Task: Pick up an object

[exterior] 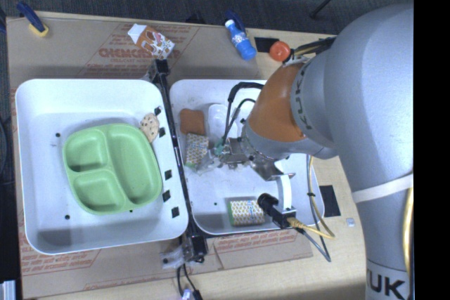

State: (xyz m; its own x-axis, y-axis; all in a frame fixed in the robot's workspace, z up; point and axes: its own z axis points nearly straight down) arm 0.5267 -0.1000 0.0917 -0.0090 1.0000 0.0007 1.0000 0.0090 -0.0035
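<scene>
My gripper [223,151] is low in the right bin [211,225], near its left middle, under the grey wrist with the orange band. Its tip is right against a crumpled patterned packet [196,150]; whether it touches is hidden. A brown block [192,121] and a pale clear item [216,115] lie just behind the packet. A small patterned box [245,211] rests near the bin's front wall. In the left bin [28,221] sits a green divided plate [111,167] with a speckled cookie-like piece [148,126] at its upper right.
The arm's bulk covers the right bin's right half. On the cardboard behind the bins lie a snack packet [151,41], a blue bottle-like item [241,39], an orange ball [280,50] and a blue clip [31,19].
</scene>
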